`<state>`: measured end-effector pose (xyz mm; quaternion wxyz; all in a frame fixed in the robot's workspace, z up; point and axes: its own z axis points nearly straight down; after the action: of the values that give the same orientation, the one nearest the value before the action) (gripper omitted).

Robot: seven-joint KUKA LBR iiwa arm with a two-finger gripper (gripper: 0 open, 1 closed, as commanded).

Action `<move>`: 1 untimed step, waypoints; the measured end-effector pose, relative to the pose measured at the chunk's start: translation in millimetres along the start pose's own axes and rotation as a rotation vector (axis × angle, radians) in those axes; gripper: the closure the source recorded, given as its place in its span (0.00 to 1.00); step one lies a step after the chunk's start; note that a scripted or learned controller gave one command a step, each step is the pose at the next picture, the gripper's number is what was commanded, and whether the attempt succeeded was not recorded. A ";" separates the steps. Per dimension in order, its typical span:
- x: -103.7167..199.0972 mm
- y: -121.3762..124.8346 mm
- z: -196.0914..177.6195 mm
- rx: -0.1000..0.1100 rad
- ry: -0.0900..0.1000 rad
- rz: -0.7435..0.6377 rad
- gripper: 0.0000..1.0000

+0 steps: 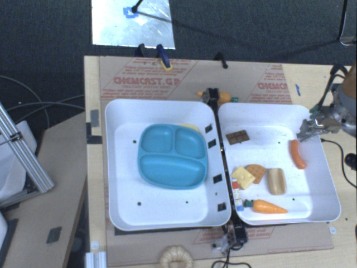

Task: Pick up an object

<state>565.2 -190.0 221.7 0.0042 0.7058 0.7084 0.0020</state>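
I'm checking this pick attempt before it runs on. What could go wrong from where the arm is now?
The tool sits at the right bin's far right rim, so coming down there could strike the wall rather than an item. The sausage nearest it lies close to that wall, leaving little room for a finger. The cheese, cracker and bread are crowded, so one may get nudged.

One fixed camera looks down at a slant on my bench (184, 74), taking in both white bins (120, 149) whole, from well above; I reach in from its right.
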 end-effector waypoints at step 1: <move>-0.2 1.0 -3.2 0.005 0.002 0.000 1.00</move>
<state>566.2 -190.2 224.9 0.0017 0.7056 0.7086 0.0009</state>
